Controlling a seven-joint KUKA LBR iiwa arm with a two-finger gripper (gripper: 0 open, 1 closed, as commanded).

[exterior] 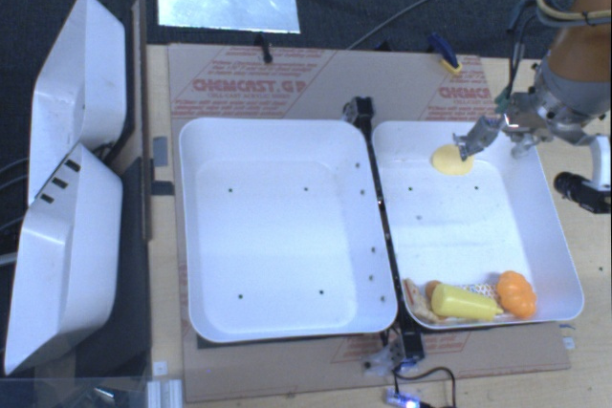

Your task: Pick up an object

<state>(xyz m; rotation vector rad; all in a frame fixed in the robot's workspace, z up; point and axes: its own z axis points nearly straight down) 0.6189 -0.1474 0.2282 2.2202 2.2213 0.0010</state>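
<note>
Cardboard covers the table (287, 76) under 2 white bins. At the right bin's (478, 225) far edge, the hand (470, 146) touches a pale yellow disc (451, 161), seemingly to grasp it; its grip state is unclear.

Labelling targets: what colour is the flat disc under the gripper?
Pale yellow; the disc shows best in the camera view, right bin.
</note>
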